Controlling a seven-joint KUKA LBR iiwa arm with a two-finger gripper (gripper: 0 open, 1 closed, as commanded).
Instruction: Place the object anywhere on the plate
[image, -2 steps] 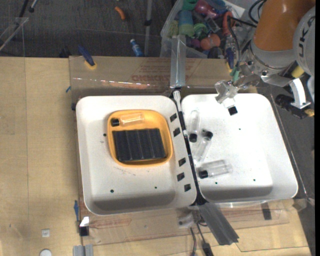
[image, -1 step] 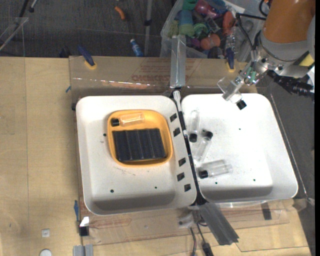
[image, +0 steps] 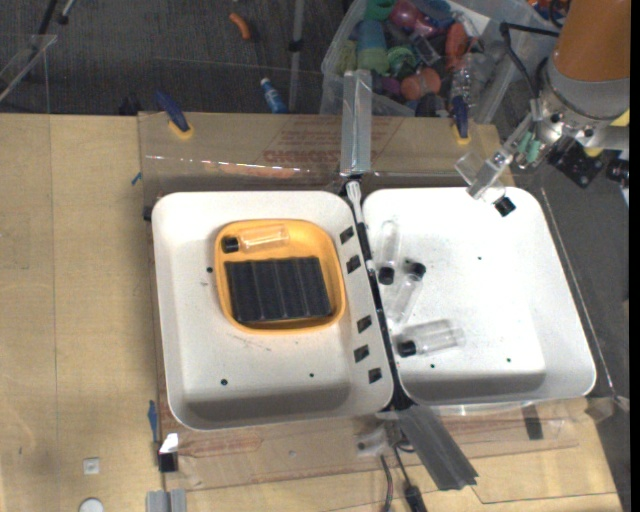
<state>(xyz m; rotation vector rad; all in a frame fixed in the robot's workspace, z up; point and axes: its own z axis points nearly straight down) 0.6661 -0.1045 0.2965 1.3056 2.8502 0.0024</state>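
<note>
Lying flat on the glossy orange plate (image: 302, 233) in the left bin (image: 180, 300): clear tube-shaped vial (image: 264, 238), long axis across the view, black cap pointing left, beside a dark ridged insert (image: 278, 288). Poised above the right bin's (image: 520, 300) far edge: gripper (image: 492, 180), grip impossible to tell; similar vials (image: 432, 337) scattered below

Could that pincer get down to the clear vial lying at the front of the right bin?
Probably yes. The pincer hangs over the right bin's back edge, and the vial lies in the open with nothing on top of it.
</note>
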